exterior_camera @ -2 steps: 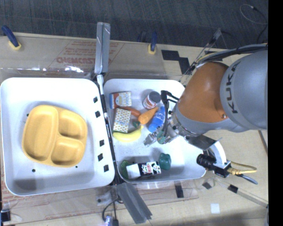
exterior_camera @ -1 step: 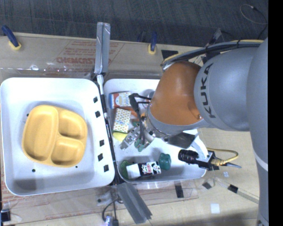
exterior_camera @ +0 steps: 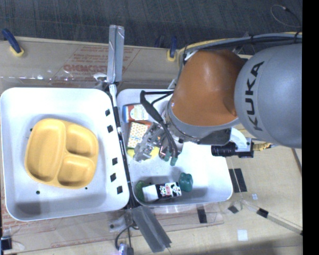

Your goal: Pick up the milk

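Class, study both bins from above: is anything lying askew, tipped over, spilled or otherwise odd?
Nothing looks spilled or damaged. The milk, a small cow-patterned bottle, lies on its side along the near wall of the right bin rather than standing. The yellow tray sits slightly skewed in the left bin. The end effector hovers over other items.

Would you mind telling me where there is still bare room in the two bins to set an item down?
Left white bin: bare floor rings the yellow divided plastic tray, widest along the near edge. Right white bin: crowded at the divider by flat packets and the cow-print milk bottle; free patch between bottle, claw and right wall.
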Available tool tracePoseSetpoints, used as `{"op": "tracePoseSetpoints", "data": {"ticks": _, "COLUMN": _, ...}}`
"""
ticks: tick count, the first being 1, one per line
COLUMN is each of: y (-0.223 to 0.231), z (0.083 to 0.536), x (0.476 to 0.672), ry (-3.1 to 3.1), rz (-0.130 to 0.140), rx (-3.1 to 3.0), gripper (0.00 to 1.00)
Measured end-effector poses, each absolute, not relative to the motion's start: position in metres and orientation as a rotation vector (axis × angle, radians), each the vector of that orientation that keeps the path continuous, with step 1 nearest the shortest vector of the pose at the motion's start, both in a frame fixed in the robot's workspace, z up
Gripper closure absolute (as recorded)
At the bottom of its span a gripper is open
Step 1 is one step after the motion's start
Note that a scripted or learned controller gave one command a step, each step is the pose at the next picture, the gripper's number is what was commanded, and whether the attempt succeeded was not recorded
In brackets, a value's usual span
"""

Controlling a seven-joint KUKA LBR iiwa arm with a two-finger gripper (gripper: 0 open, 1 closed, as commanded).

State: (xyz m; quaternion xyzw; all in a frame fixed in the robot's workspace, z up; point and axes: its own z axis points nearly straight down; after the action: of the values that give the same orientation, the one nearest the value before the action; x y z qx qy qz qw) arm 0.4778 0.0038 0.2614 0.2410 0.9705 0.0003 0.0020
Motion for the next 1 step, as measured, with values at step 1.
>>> {"op": "tracePoseSetpoints", "data": {"ticks": 1, "y": 0.0708, "z": 0.2386, "x": 0.4781, "ry": 3.112, "rz": -0.001, "rx": 0.448, "gripper": 1.0}}
